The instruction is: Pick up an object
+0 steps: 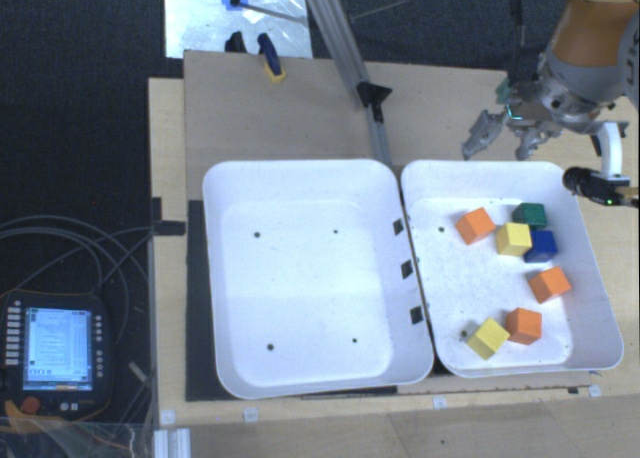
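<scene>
Above the far edge of the right bin (590, 341) the gripper (503, 139) hangs in the air, and its two fingers are spread apart with nothing between them. It is higher than the blocks and touches none of them. So I judge that the step in hand is the approach: nothing is picked yet, and the arm (590, 36) must first choose a block and come down over it.

All the objects lie in the right bin. An orange cube (476, 225) lies nearest to the gripper and stands a little apart from the others, so it looks the easiest to take. Just beside it is a tight group: a yellow cube (514, 239), a green cube (531, 214) and a blue cube (543, 244), which touch or almost touch. To close the fingers around one of these is harder, I think, because the neighbours leave little room. Nearer to the camera lie a second orange cube (549, 284), a third orange cube (523, 325) and a second yellow cube (489, 337); these last two touch each other.

The blocks are small cubes with flat faces and plain matt colours, probably painted wood or foam. The bins are shallow white trays with rounded corners and a smooth, slightly shiny floor. The left bin (215, 246) has only small dark dots on its floor.
</scene>
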Action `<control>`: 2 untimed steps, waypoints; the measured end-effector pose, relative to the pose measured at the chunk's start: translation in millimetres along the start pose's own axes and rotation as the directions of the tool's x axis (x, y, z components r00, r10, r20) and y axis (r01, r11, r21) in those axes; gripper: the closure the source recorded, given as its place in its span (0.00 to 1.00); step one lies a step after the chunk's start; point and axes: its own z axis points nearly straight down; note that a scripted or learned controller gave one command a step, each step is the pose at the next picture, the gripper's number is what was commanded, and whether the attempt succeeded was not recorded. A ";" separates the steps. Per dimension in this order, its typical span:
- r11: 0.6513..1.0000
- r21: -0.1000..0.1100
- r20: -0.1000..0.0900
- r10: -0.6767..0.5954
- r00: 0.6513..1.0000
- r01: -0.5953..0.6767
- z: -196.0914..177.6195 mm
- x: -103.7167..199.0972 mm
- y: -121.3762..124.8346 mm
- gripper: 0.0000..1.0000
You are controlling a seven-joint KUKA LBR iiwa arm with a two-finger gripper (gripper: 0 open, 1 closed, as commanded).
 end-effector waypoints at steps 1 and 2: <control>1.000 0.000 0.000 0.000 1.000 0.000 -0.1 0.0 0.0 0.00; 1.000 0.003 0.001 0.003 1.000 -0.003 42.4 -0.1 -5.2 0.00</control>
